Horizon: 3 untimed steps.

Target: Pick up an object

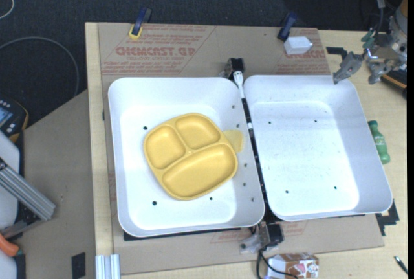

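Note:
A yellow divided plate [191,155] with three compartments lies flat in the middle of the left bin [123,142]. My gripper [357,75] hangs at the far right corner of the right bin [349,193], above its back rim and far from the plate. Its two grey fingers [343,69] are spread apart with nothing between them, so it is open.
A green object [379,142] lies on the bench just outside the right bin's right wall. A small white block [297,45] and two clamps sit on the cardboard behind the bins. A black divider runs between the two bins.

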Each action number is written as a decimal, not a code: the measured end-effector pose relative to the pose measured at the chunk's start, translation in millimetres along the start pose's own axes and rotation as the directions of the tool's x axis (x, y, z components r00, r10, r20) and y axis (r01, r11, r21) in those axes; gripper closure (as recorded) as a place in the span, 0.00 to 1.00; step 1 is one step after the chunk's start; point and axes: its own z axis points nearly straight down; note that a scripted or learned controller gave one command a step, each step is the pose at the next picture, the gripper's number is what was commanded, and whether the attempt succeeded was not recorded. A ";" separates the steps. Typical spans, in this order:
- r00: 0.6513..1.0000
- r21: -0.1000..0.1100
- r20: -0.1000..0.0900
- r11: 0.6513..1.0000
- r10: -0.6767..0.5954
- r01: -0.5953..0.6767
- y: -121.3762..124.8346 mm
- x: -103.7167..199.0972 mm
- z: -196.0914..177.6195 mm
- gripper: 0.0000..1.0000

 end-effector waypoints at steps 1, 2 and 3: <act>1.000 -0.011 0.002 1.000 -0.003 0.003 -53.4 35.5 -95.6 0.00; 1.000 -0.023 0.005 1.000 -0.002 0.002 -128.1 73.9 -309.4 0.00; 1.000 0.000 -0.003 1.000 -0.008 0.008 -171.9 146.6 -299.0 0.00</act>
